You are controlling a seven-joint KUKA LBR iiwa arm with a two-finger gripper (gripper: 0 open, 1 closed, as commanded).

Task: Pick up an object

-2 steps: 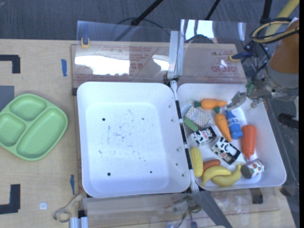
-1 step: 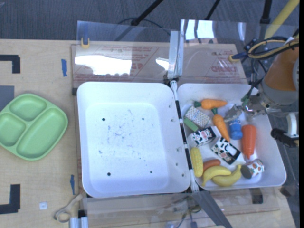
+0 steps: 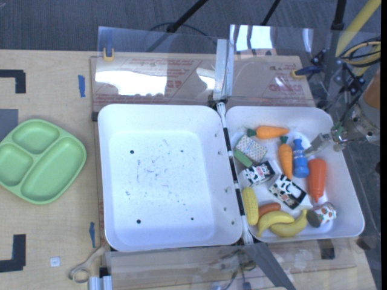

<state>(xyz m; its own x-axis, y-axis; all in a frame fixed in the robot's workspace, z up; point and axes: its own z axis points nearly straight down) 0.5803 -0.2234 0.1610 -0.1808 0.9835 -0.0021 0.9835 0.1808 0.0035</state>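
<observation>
My pincer (image 3: 320,142) hangs over the right bin (image 3: 354,189); I cannot tell its state. The toys lie crowded, so it may slip between them.

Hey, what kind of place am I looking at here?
Probably a robotics lab bench for grasping trials: two white bins side by side, toy food such as a banana, and a robot claw at the right bin.

Plywood bench (image 3: 48,71) (pale), dark grey carpet (image 3: 91,5).

A robotics lab — plywood bench (image 3: 48,71), clear shields (image 3: 163,65), tripod legs (image 3: 199,8).
</observation>
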